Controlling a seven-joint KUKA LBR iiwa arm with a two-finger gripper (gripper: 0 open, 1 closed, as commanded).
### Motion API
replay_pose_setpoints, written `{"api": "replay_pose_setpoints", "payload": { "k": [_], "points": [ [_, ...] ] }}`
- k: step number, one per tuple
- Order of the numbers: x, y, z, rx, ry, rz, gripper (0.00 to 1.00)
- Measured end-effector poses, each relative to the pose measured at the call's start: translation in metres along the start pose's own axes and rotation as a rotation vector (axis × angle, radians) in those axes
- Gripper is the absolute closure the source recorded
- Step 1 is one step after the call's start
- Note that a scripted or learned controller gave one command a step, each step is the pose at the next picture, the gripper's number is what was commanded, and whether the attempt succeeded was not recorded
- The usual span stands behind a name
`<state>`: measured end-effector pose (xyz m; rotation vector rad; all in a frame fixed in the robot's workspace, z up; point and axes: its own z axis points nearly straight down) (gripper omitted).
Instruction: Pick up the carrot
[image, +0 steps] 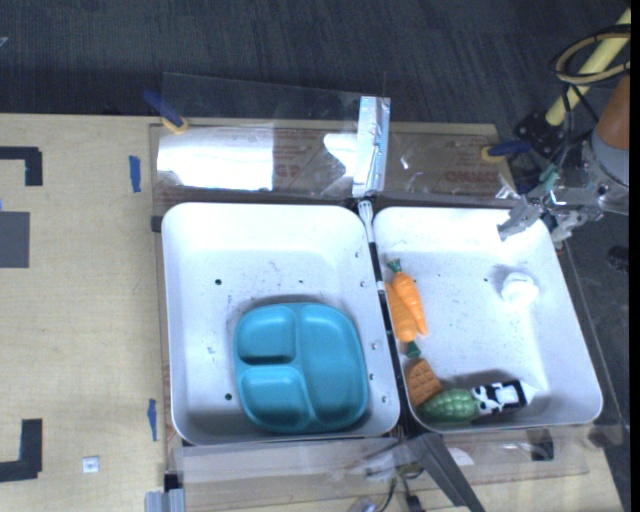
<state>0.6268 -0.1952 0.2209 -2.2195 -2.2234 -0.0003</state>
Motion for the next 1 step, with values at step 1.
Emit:
{"api": "replay_pose_setpoints", "payload": {
  "k": [1],
  "points": [
    [0.0727,-0.0306,0.1333,-0.006,-0.001,-0.097,0.00]
  ]
}}
